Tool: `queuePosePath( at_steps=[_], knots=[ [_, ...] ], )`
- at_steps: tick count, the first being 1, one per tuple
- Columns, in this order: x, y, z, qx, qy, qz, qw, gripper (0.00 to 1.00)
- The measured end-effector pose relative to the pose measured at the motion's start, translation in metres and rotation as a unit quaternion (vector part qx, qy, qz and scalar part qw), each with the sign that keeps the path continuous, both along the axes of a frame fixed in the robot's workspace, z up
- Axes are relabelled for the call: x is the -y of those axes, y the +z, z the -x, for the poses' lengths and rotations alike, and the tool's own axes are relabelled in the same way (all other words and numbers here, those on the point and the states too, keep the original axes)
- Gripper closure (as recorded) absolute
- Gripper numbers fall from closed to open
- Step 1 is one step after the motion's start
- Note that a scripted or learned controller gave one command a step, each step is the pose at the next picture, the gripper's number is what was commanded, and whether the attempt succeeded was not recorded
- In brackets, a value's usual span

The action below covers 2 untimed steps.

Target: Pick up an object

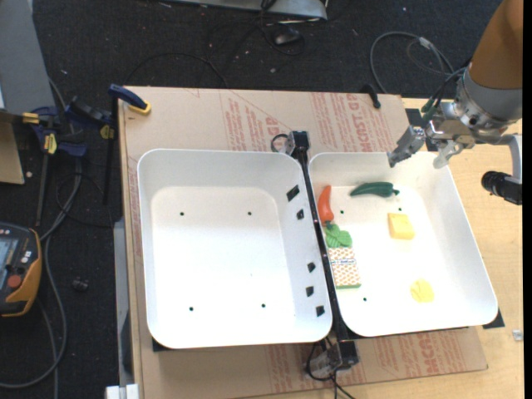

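The hand (421,150) hovers over the right bin's (470,248) 12 o'clock rim, fingers spread and grasping nothing. In that bin, a green pepper (373,190) lies near 11 o'clock, a yellow block (401,226) at centre, a carrot (325,203) at 10 o'clock.

Arm (499,48) cut off by top and right edges; only the orange band and wrist show. Gripper (422,150) small, finger gap unresolved. Patterned packet (343,266) in right bin (465,248): print too small to read. Yellow lump (422,291): shape indistinct. Orange device (17,268) cropped at left edge. Cables (332,362) partly hidden under bins.
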<state>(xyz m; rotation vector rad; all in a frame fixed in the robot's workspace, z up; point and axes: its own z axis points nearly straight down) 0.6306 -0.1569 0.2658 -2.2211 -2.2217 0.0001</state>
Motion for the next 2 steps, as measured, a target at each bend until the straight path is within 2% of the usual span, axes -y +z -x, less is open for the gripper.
queuePosePath(
  at_steps=[1,2],
  knots=[
    [-0.004,0.072,-0.011,0.003,-0.018,0.0005,0.9998,0.00],
    [0.037,-0.019,-0.027,-0.003,-0.001,-0.0004,1.0000,0.00]
  ],
)
